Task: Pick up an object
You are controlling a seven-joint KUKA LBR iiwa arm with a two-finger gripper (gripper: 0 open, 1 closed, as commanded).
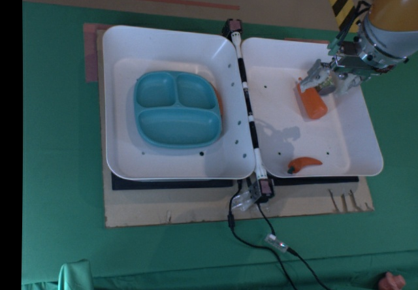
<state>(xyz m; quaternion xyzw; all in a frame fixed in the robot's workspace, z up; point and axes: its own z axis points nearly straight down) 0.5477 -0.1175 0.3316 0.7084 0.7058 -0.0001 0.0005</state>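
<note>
An orange cylinder-like object (313, 104) is in the right white bin (366, 145), in its upper middle, tilted. My gripper (319, 80) is directly over the object's upper end and seems to touch it. Whether the object is lifted or resting on the bin floor cannot be told. A small orange chili-shaped object (304, 164) lies near the right bin's front edge, apart from the gripper.
The left white bin (124, 53) holds a teal divided plate (140, 122) with an orange edge showing behind its right side. A black-and-white divider strip (248, 102) runs between the bins. Cables (274, 240) trail over the green bench in front.
</note>
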